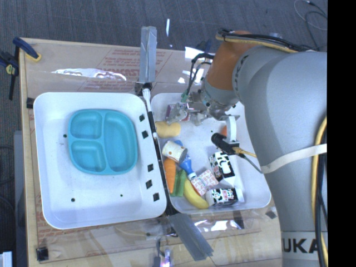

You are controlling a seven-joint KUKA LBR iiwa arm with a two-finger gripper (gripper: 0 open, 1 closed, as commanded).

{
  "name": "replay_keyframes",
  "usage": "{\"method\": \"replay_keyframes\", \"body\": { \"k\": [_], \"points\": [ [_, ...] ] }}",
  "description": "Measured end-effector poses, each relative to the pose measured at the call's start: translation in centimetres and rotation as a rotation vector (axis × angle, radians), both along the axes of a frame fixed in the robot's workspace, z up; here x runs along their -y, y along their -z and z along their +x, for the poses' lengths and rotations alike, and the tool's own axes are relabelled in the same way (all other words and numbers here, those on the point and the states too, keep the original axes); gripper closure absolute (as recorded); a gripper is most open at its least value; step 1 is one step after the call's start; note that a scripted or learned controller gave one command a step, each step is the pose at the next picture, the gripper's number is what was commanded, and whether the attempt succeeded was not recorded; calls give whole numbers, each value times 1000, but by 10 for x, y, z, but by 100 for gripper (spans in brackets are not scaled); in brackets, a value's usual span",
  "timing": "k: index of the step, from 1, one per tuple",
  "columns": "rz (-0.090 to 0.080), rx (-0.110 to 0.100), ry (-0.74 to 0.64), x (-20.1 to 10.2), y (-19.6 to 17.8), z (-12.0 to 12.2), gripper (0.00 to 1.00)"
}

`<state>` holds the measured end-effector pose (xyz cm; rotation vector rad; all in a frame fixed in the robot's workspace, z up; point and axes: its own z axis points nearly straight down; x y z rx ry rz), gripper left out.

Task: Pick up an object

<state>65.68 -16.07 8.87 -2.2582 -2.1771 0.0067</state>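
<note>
My gripper (179, 112) hangs low over the far left corner of the right bin (253, 174), just above a pale yellow roll-shaped object (167, 129). Below it lie a white and blue bottle (174, 150), an orange carrot (169, 174), a green item (179, 182), a yellow banana (195, 197) and a red and white packet (204, 178). Two black and white cow-patterned cartons (222, 164) (222, 195) rest at the bin's right side. An orange piece (223, 130) peeks out under the wrist. Nothing is visibly held.
The left bin (50, 166) holds a light blue divided plate (103, 141). The grey arm with its orange band (225, 65) covers the right bin's far right part. A grey bar (148, 54) stands behind the bins' divider.
</note>
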Motion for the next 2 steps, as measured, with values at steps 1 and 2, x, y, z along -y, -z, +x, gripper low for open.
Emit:
{"method": "replay_keyframes", "body": {
  "k": [1, 2],
  "points": [
    [1, -5, -6, -2, -7, 0, 100],
    [1, -5, -7, -2, -7, 0, 0]
  ]
}}
